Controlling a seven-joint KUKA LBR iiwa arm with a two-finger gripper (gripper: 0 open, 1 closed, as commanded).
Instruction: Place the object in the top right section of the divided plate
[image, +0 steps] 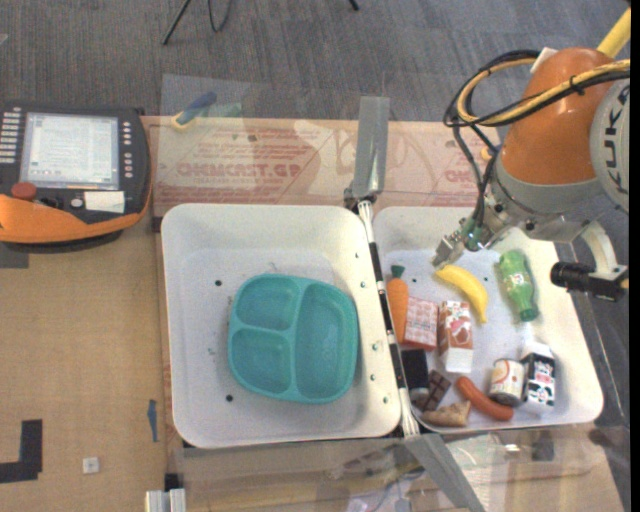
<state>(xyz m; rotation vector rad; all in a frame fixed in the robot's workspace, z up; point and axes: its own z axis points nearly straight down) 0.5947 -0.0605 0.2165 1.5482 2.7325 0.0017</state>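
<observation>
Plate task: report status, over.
Hand low in right bin, by banana tip; grip unclear. Teal plate sits in left bin. Carrot and cartons lie between, over.

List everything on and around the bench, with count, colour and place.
divided plate: 1, teal, left bin
left bin: 1, white
right bin: 1, white
banana: 1, yellow, right bin, below the hand
carrot: 1, orange, right bin's left edge
bottle: 1, green, right bin
sausage: 1, red, right bin's front
cartons: 2, red and white, right bin's middle
control pendant: 1, orange and grey, left of the bins
arm: 1, grey and orange, over the right bin
hand: 1, above the banana
</observation>
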